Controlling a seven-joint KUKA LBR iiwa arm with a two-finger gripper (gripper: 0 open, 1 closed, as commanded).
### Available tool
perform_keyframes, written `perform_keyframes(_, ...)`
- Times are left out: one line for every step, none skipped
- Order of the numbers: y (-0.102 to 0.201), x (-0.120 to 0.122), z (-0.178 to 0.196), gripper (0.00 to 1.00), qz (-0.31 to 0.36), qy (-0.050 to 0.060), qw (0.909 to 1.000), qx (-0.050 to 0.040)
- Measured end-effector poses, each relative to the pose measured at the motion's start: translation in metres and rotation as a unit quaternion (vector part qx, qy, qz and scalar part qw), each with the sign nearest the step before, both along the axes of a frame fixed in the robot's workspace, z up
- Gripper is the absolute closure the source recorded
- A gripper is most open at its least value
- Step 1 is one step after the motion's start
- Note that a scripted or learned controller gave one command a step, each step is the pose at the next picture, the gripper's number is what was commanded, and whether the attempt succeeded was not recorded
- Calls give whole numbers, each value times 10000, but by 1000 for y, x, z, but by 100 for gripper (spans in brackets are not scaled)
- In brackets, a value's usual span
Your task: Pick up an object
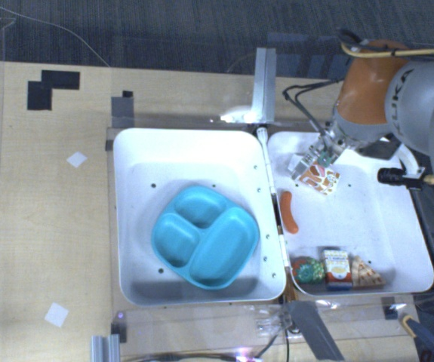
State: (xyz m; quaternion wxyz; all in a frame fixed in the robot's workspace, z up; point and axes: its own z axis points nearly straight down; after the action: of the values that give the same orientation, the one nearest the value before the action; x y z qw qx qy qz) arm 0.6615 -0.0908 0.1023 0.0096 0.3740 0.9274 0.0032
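My tool sat low in the upper left part of the right bin, close to the divider between the two bins. It was directly over, or touching, a small flat packet printed in white, orange and red; I could not tell which from this angle. The packet lay tilted just below and to the right of the tool tip. Whether the tool was spread or closed, I could not tell, and no item was seen gripped in it. Behind the tool, my wrist ran up and to the right to the orange band and then the grey arm, with black cables looping past it. Below the packet, an orange-red sausage-shaped item lay lengthwise, just beside the bin's left wall and apart from the packet. Along the bin's lower edge three items sat in a row, near or touching one another: a green rounded item, a small upright carton with yellow and red print, and a tan textured item. The left bin held a blue three-compartment plate, resting in its lower middle. Both bins stood on the pale wooden table.
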Motion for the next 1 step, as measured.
perform_keyframes(1,-2,-1,0,4,40,10000,10)
